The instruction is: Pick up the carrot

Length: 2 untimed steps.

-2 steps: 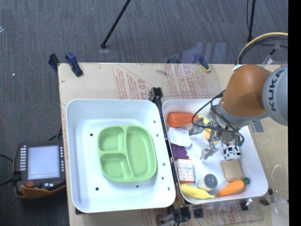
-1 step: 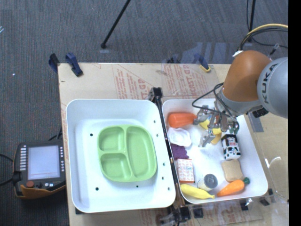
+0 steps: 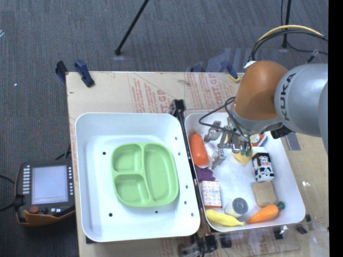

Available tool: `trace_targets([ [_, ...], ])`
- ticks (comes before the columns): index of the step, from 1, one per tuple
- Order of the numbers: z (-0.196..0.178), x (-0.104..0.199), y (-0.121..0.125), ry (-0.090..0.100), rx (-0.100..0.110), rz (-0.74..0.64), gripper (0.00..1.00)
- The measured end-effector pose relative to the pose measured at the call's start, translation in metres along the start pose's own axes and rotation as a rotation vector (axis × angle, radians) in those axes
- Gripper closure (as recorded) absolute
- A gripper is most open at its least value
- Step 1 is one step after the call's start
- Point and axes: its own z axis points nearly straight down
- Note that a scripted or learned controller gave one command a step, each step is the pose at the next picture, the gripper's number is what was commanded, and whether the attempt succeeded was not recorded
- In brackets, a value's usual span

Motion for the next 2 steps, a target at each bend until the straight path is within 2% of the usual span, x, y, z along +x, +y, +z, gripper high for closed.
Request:
trace_targets([
  [1,0.000,0.048,-0.033,0.000,0.002,-0.284,0.00],
  [2,0.001,0.107,-0.096,0.005,0.003,-0.226,0.00],
])
